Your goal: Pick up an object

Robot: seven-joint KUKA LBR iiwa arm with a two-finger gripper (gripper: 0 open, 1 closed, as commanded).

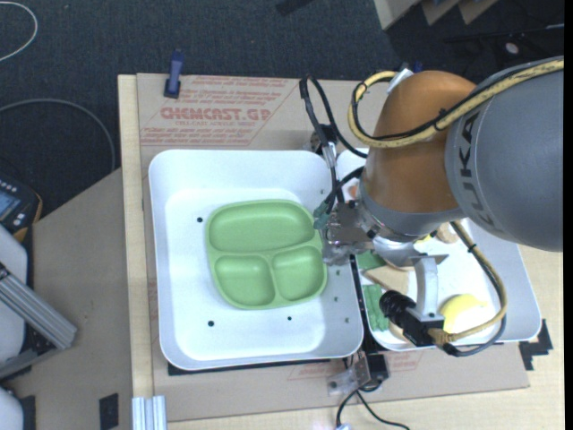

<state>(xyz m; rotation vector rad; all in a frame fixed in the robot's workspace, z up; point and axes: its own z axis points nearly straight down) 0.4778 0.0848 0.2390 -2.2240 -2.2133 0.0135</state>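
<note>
The pincer [335, 233] hangs low over the border between the two bins, just beside the right rim of the green plate [264, 253]. From this slanted view the wrist covers most of it, so I cannot tell if it is released or clenched, and I cannot tell if it touches the plate's rim or is only very near to it. Nothing is seen lifted by it.

The green plate is one piece with three compartments, one long at the far side and two smaller at the near side. It lies flat in the middle of the left bin [179, 240].

The arm [501, 150] comes from the right and hides much of the right bin [526, 305]. In that bin one yellow rounded object [466, 310] lies near the near-right side, well apart from the pincer. One pale tan piece [385, 279] shows under the wrist, too hidden to name.

There are two white bins, side by side on the surface [224, 106], which carries red printed letters at its far part. One small blue thing [174, 74] sits at the far-left corner of the surface, outside the bins.
</note>
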